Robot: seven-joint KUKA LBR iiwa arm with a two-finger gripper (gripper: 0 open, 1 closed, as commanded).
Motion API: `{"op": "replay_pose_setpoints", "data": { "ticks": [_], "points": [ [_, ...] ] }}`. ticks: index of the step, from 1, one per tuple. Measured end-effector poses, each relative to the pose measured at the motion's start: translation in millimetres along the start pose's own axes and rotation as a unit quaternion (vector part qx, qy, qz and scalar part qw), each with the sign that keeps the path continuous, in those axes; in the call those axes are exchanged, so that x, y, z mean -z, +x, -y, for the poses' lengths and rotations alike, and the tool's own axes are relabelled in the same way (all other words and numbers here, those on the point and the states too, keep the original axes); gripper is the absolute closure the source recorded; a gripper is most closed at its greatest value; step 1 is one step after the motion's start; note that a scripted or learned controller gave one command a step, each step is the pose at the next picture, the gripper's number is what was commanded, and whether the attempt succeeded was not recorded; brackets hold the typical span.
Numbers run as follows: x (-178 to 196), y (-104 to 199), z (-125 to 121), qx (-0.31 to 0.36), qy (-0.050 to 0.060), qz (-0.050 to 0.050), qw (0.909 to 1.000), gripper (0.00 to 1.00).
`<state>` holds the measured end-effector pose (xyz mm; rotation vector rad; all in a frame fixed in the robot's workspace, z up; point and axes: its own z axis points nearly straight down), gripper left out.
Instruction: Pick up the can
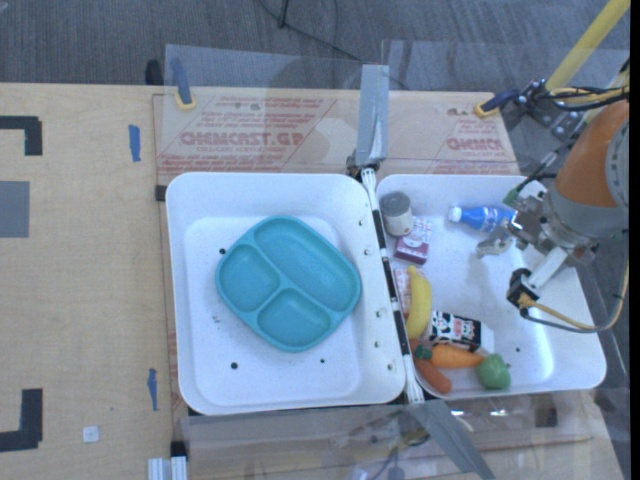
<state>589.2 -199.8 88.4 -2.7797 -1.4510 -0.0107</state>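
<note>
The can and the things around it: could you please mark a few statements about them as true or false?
1. The can stands in the bin on the view's right, near its far left corner. True.
2. The blue plate shares a bin with the can. False: it lies alone in the bin on the view's left.
3. The gripper is closed around the can. False: it hangs well apart from the can, beside the blue bottle.
4. The banana lies along the wall between the bins, nearer the camera than the can. True.
</note>
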Motion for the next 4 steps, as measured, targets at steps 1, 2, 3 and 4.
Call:
{"op": "replay_pose_setpoints", "data": {
  "ticks": [1, 2, 3, 4],
  "points": [
    [10, -2, -2, -0.001, -0.003, 0.003, 1.0, 1.0],
    [156, 48, -37, 0.061, -0.001, 0.005, 0.9981, 1.0],
    [166, 51, -36, 0.063, -0.003, 0.006, 0.998, 1.0],
    [176, 54, -36, 0.065, -0.004, 0.007, 0.9978, 1.0]
  ]
}}
